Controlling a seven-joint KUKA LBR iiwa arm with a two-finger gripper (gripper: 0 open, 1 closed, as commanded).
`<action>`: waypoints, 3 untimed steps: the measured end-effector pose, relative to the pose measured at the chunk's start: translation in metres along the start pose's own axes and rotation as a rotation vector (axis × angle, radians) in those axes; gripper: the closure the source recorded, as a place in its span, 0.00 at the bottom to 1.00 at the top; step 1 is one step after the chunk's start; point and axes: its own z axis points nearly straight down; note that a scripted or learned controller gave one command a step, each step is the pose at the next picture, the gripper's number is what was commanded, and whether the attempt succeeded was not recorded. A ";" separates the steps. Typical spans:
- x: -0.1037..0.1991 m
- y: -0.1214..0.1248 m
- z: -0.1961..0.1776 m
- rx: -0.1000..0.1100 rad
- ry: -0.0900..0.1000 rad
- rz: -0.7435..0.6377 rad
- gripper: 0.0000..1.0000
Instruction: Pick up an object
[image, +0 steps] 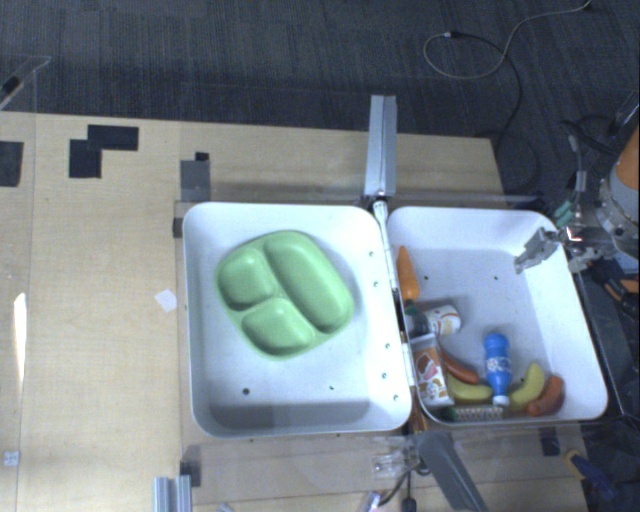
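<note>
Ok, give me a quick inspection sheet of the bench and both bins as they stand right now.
Surface: wooden bench bearing two white bins side by side.
Job's things: right bin holds a carrot, can, carton, blue bottle and banana, crowded along its left and near walls.
Clutter: green divided tray in left bin.
Grippers: gripper at the right bin's far right corner, holding nothing that can be seen.
Cables: thin cable looped on the dark floor.
Surroundings: black markers on the bench.

Arm enters at right edge, wrist high, orange band visible at top. Gripper points left and down, hanging in the air, nothing between its fingers.
</note>
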 end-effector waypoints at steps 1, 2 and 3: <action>0.028 -0.001 0.022 0.002 0.001 0.267 0.00; 0.063 -0.064 0.135 0.004 0.001 0.158 0.00; 0.064 -0.062 0.124 -0.001 0.001 0.156 1.00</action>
